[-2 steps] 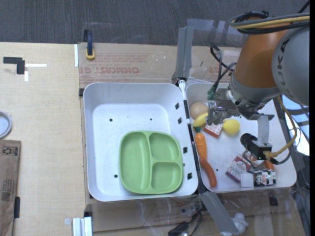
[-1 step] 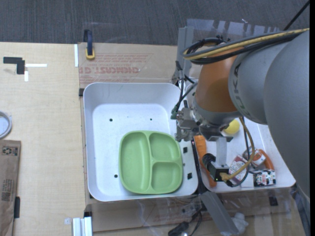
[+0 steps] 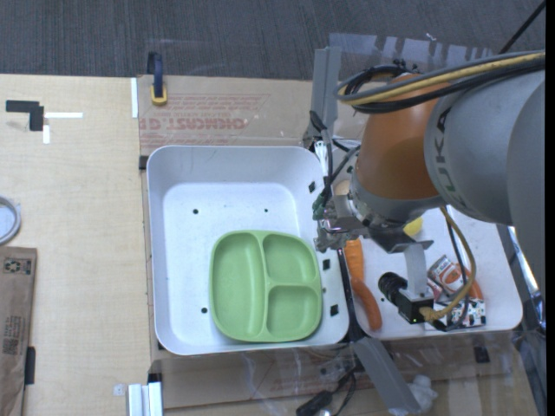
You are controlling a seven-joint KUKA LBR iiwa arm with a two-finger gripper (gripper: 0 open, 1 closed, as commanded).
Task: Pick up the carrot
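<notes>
The carrot (image 3: 364,289), orange and long, lies in the right bin (image 3: 503,317) close to its left wall, pointing toward the front edge. My gripper (image 3: 333,230) is low over the wall between the two bins, right at the carrot's far end. The bulky wrist with its orange band hides the gripper's tip, and the carrot's upper end disappears under it. I cannot make out whether the carrot is between the jaws.
A green divided plate (image 3: 265,286) lies in the left bin (image 3: 173,232), front right. In the right bin, a red and white packet (image 3: 447,271), a small yellow thing (image 3: 414,226) and a colourful item (image 3: 470,308) lie right of the carrot.
</notes>
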